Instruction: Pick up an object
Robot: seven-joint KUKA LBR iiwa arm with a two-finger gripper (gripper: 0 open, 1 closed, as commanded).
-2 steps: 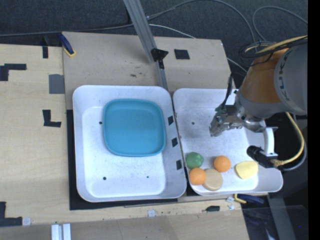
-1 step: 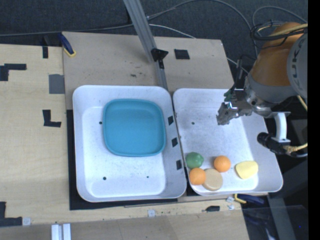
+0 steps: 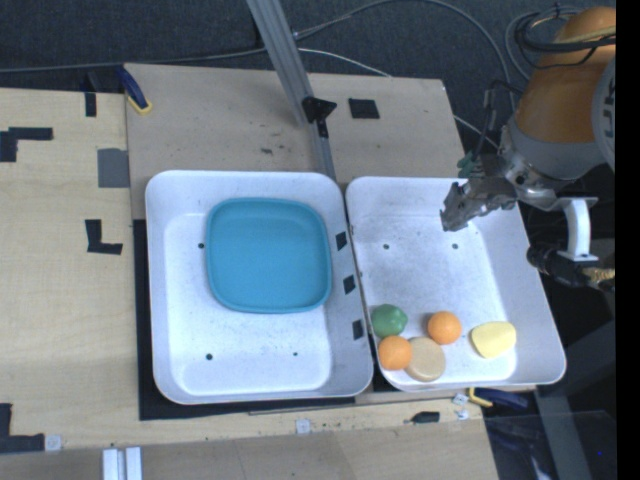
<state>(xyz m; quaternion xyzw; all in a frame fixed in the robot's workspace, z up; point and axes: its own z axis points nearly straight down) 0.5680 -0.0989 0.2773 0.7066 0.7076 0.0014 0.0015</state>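
While the arm hangs over the right bin, no thing is picked up yet. I cannot tell how the tool is set, because it is dark and small from up here.

Both bins sit on the worktop. Left of the right bin is the left bin, and a big blue plate lies flat in it.

The tool is over the far part of the right bin, near its right wall. All the little things lie together at the near end, well apart from the tool. A yellow lump is by the near right corner. A tan disc lies at the near wall, touching an orange ball on its left. A second orange ball is just beside the disc. A green ball is by the left wall.

To do this step well, I think the arm should come toward the near end and go down over just one thing. The yellow lump looks the best pick, since it sits a bit apart from the rest. The balls may roll away. The disc is crowded by the balls, and the near wall is close, so the tool could bump it.
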